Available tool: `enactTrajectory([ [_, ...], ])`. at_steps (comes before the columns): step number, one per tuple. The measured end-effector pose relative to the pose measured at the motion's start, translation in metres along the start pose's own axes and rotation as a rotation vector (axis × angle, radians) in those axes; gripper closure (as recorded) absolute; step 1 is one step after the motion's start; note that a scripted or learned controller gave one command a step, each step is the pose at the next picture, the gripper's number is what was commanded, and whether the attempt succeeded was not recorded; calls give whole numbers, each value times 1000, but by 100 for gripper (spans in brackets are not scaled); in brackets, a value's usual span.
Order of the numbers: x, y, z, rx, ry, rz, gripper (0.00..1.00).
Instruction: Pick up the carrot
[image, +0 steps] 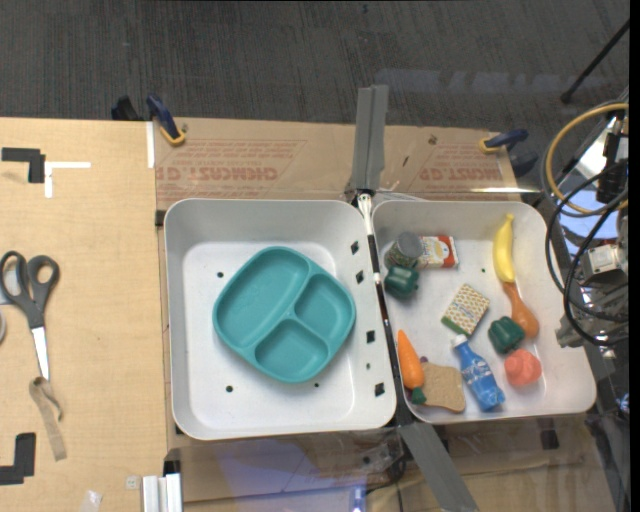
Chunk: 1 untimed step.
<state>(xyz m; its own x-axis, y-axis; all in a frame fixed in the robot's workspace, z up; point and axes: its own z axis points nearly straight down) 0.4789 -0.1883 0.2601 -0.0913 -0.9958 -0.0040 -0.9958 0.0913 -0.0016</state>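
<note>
Bench (70, 400): pale wood, with a cardboard sheet (260, 165) laid under the back of both bins. Two blue clamps at the back edge, one (165, 120) at the left.

Left bin (190, 400): white and shallow. It held one teal divided plate (285, 315) with three compartments, lying flat near the middle and turned at an angle.

Right bin (570, 395): white, set edge to edge with the left bin and crowded with small things.

Cables (590, 250): black and yellow loops, hanging just beyond the right bin's outer wall.

Scissors (30, 290): grey handles, lying on the bench well left of the bins.

Banana (504, 250): yellow, at the back right of the right bin. A long orange piece (518, 308) ran forward from its lower end.

Carrot (409, 360): orange, lying flat in the right bin close along its left wall, toward the front corner. Its side touched a brown bread slice (443, 388). Nothing lay on top of it.

Blue bottle (478, 375): on its side, just right of the bread.

Smaller items:
- a patterned box (466, 309) mid-bin
- a red and white packet (438, 252) at the back
- a grey can (407, 248) beside the packet
- a dark green piece (402, 282) below the can
- a green pepper (505, 333)
- a pink lump (522, 369) near the front right
</note>
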Motion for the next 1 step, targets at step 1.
enactTrajectory([
  [1, -34, 5, 133, -4, -1, -226, 100],
])
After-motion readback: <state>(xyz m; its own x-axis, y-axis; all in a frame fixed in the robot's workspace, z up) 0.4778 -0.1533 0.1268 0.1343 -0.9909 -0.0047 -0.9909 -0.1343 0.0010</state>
